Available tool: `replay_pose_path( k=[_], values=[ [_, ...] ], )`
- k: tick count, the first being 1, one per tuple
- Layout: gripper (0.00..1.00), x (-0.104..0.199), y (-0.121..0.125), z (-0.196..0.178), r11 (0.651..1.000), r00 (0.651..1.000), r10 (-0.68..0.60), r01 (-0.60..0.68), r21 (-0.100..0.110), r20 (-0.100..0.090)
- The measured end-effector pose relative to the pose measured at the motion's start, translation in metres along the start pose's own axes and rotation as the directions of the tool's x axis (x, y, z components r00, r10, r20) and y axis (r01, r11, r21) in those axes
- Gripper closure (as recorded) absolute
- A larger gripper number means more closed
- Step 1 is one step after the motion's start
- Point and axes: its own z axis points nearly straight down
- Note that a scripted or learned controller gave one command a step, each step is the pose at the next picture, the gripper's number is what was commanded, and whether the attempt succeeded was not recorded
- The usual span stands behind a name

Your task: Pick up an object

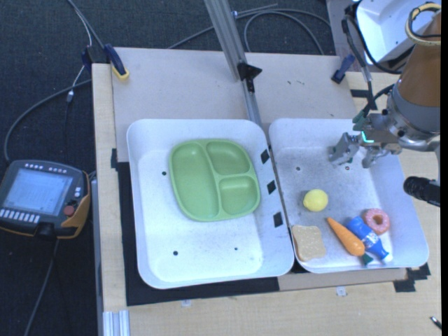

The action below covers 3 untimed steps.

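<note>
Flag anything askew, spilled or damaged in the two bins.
Nothing looks spilled or damaged. The green divided plate lies flat but turned at a slant in the left bin. In the right bin, the carrot, blue item and pink donut crowd together.

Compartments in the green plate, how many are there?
3. The green plate in the left bin has one long section along its left side and two smaller ones on its right, one far, one near.
</note>
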Motion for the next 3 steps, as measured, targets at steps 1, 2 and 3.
replay_pose_path(
  k=[1, 2, 3],
  values=[
    [0.00, 0.000, 0.000, 0.000, 1.000, 1.000, 0.000, 0.000, -0.001, 0.000],
    [0.00, 0.011, 0.001, 0.052, 1.000, 1.000, 0.000, 0.000, 0.006, -0.002],
    [0.00, 0.011, 0.003, 0.095, 1.000, 1.000, 0.001, -0.001, 0.005, -0.001]
  ],
)
